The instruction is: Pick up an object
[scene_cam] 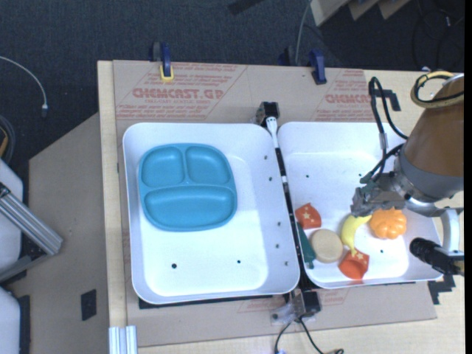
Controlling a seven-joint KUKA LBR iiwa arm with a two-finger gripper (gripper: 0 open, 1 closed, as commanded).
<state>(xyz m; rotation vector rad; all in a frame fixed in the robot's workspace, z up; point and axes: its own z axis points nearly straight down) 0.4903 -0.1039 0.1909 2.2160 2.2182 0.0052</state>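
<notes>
Toy food lies clustered in the near part of the right bin (324, 146), seen from above at a slant. A red piece (309, 216) sits closest to the divider between the bins, with a round tan piece (326, 245) just beside and below it, and a thin green piece (305, 248) along that one's left edge. A yellow banana (352, 229) curves next to the tan piece, an orange pumpkin-like piece (388, 224) touches the banana's right side, and another red-orange piece (355, 265) lies just below the banana, near the bin's front wall.

Reaching in from the right, the grey arm with its orange band brings the gripper (366, 200) down just above the banana's upper end and the pumpkin piece. How far its jaws are parted cannot be told from this angle, nor whether anything is caught in them.

In the left bin (206, 271), a blue divided plate (189, 186) rests in the far left part.
</notes>
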